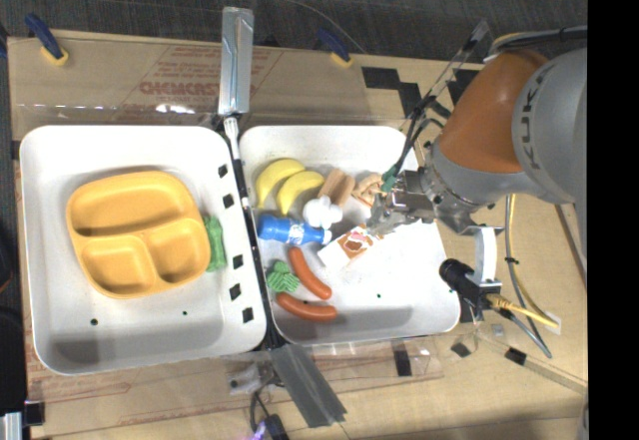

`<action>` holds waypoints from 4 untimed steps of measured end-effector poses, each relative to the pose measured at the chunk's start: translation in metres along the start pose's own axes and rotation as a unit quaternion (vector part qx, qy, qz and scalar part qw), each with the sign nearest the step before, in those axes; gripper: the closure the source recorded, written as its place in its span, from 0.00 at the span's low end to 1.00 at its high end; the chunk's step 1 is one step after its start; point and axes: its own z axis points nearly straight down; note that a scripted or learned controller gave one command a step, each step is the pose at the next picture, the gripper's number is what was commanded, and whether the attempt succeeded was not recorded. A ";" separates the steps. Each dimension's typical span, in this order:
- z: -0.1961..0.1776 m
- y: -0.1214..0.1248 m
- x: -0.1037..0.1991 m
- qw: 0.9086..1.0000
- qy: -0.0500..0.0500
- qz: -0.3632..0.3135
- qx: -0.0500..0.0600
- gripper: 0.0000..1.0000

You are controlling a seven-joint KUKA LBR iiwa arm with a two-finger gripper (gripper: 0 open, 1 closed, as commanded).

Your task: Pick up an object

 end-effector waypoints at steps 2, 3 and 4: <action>0.013 0.030 0.068 0.942 0.001 0.336 -0.001 0.00; 0.019 0.063 0.096 0.835 0.001 0.550 0.000 0.00; 0.018 0.042 0.090 0.820 0.000 0.573 0.002 0.00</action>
